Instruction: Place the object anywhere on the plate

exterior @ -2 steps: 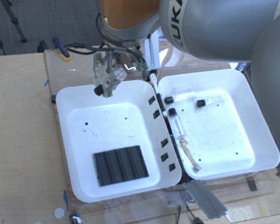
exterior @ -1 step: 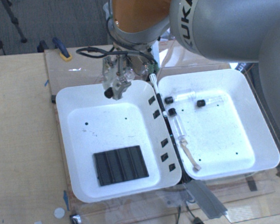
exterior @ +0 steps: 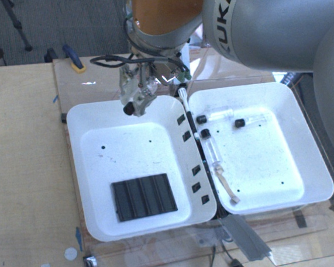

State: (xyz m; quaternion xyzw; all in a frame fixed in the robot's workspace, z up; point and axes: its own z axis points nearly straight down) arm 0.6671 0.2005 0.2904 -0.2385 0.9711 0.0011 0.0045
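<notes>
Below, black ridged plate [exterior: 144, 196], end effector [exterior: 136, 101] above.

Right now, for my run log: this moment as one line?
gripper: over left bin far rim | black ridged plate: left bin, bare | clear tube: right bin

White bins [exterior: 85, 167], black ribbed plate [exterior: 144, 196], orange-banded grey arm [exterior: 273, 20]

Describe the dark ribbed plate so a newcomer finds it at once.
Start at the left white bin of the two side by side. In its near part lies the dark ribbed plate, flat on the floor. It is the one large black rectangle there; all else nearby is tiny specks.
</notes>
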